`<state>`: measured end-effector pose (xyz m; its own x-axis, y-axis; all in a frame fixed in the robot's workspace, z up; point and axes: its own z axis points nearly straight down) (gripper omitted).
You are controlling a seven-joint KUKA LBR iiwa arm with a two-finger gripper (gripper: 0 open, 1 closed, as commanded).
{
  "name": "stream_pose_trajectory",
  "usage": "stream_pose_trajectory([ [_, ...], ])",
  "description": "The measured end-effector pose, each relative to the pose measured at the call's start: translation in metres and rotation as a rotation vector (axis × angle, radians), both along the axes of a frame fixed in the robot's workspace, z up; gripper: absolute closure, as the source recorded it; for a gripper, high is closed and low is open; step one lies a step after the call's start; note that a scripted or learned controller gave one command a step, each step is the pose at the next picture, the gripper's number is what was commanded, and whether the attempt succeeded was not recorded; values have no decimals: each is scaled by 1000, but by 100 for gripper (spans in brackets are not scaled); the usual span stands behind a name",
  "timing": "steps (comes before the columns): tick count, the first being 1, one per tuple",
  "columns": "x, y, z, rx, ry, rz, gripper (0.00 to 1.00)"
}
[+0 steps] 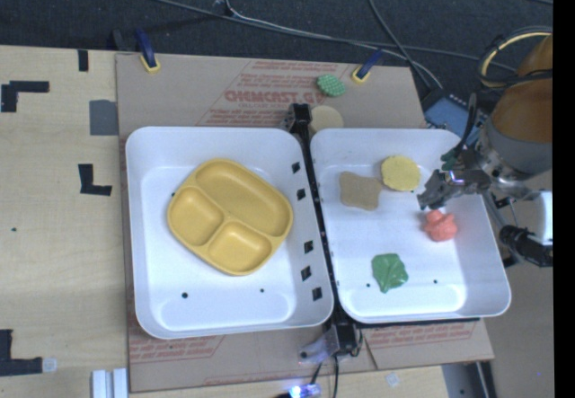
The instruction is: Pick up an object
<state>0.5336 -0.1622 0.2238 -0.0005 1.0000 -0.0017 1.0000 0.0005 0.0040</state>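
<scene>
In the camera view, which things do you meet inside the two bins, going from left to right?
yellow tray → tan piece → green piece → pink piece

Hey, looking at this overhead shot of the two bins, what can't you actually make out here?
- Gripper, camera view: small and blurred, so whether it is open or shut cannot be told.
- Grey arm: cut off by the right edge.
- Pink lumpy toy and flat tan piece: too small to identify.
- Green knobbly object on the cardboard behind the bins: too small to identify.
</scene>
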Motion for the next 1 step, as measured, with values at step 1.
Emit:
stream_pose_trajectory([
  [1,0,0,64,0,-1,1,100],
])
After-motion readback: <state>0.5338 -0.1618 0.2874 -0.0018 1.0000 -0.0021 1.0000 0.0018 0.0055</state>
